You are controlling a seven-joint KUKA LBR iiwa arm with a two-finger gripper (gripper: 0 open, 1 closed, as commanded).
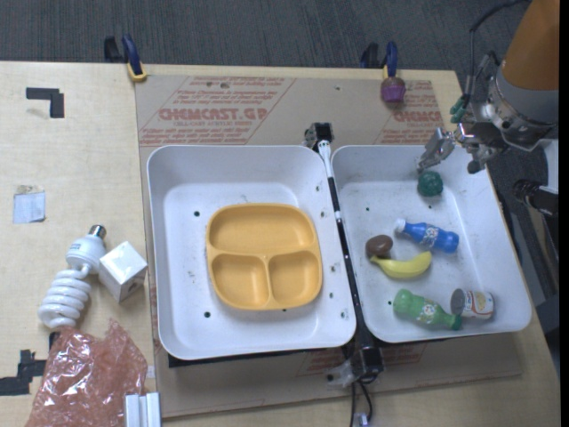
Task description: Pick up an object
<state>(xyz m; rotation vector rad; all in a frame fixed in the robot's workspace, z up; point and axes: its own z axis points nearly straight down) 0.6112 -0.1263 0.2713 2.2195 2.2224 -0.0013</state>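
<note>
My gripper (435,152) hangs over the far edge of the right bin (498,238), reaching in from the upper right. Just below it a small dark green ball (430,184) lies on the bin floor, close to the gripper but apart from it. Further forward in the same bin lie a blue bottle (427,235), a yellow banana (401,264), a brown rounded piece (379,245), a green bottle (425,310) and a small can (473,304). I see nothing carried by the gripper.
The left bin (173,238) holds a yellow divided plate (264,256). A purple item (393,88) sits by the back clamp. On the bench to the left are a spiral bulb (71,283), a white cube (123,270) and a crumpled plastic bag (84,376).
</note>
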